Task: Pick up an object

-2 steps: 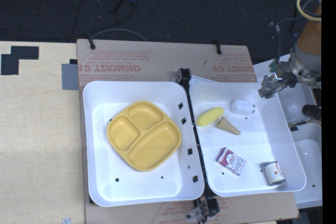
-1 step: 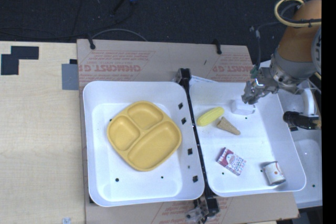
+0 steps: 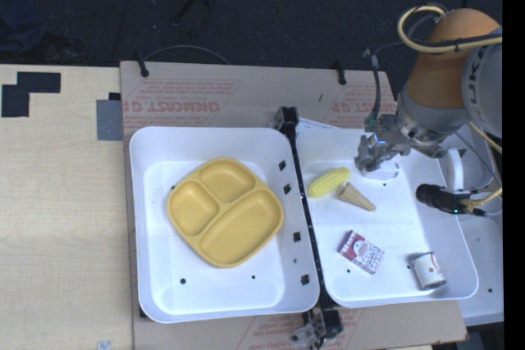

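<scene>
Gripper (image 3: 373,157) near right bin (image 3: 459,279) back rim, above corn (image 3: 328,182)

Light falls from above and is uneven: the two white bins (image 3: 156,176) are bright, almost washed out w/ little surface detail, while the background behind the bench is very dark, cables there barely visible. Shadows are soft and short, e.g. a thin dark rim under the yellow divided plate (image 3: 225,211) and beside the corn cob (image 3: 328,182). Picture is low-res and a bit soft overall; the orange band (image 3: 447,61) of the arm has a mild glare on top.
</scene>
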Motion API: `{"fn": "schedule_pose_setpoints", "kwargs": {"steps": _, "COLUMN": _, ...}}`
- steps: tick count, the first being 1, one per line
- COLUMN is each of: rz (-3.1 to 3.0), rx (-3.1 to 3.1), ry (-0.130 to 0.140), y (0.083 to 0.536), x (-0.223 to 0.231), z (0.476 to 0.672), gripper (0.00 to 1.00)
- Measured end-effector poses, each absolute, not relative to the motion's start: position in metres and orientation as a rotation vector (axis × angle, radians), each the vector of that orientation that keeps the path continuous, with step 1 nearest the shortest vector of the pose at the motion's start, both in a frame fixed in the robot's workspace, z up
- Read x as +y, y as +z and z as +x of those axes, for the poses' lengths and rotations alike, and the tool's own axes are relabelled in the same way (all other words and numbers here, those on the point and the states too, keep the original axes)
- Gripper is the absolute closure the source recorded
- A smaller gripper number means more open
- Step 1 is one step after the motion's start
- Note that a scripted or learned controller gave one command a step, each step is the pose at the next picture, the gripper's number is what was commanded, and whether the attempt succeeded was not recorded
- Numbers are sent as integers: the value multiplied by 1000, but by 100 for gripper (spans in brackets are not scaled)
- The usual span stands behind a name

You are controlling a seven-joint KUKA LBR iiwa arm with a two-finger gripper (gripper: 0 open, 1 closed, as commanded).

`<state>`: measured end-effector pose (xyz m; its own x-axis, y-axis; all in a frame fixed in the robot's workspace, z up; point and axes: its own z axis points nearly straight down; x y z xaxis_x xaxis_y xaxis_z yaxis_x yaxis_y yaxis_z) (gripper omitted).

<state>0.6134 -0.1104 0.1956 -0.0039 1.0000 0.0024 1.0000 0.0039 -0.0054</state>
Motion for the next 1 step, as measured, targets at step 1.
{"fn": "schedule_pose_setpoints", "kwargs": {"steps": 1, "rz": -2213, "rx": -2223, "ry": 3, "y": 191, "x": -58, "z": 607, "gripper": 100}}
